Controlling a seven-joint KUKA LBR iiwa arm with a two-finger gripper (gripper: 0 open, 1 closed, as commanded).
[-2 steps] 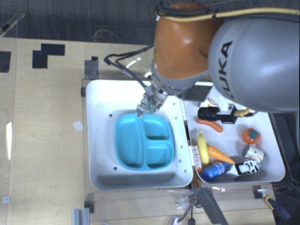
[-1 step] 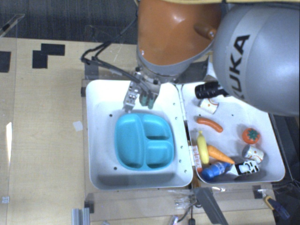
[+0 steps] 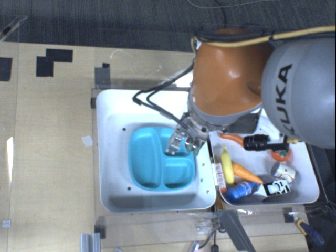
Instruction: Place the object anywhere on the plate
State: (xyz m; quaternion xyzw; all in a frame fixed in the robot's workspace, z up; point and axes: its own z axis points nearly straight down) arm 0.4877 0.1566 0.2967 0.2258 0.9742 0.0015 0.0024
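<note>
**Item 1.** Tool (image 3: 179, 140): metal two-finger end of the grey arm, hanging low over the upper right part of the plate, near the plate's inner dividing ridge. Whether it was spread, pressed together or pinching anything could not be told at this angle.

**Item 2.** Blue plastic plate (image 3: 152, 161): moulded into compartments, lying flat in the middle of the left shallow white bin (image 3: 113, 140) on the pale wooden table (image 3: 47, 167).

**Item 3.** Object: not identifiable. Nothing distinct could be made out at the tool, and the visible compartments showed only blue surface.

**Item 4.** Right shallow white bin (image 3: 311, 190), holding:
- a yellow banana-shaped toy (image 3: 227, 164) by its left wall;
- an orange carrot-shaped toy (image 3: 245, 172) just beside the banana;
- a blue rounded item (image 3: 239, 191) at the near edge;
- a small black-and-white item (image 3: 277, 188);
- a small white cup-like piece (image 3: 283, 170).

All of these lay well apart from the plate.

**Step in hand (judged).** The tool was positioned over the plate, either arriving to release or hovering with nothing. The placement itself did not look done.

**Next move (judged).**
- If something was carried: a short descent over a compartment, then a release.
- If not: a return to the right bin for a fresh pick.
</note>
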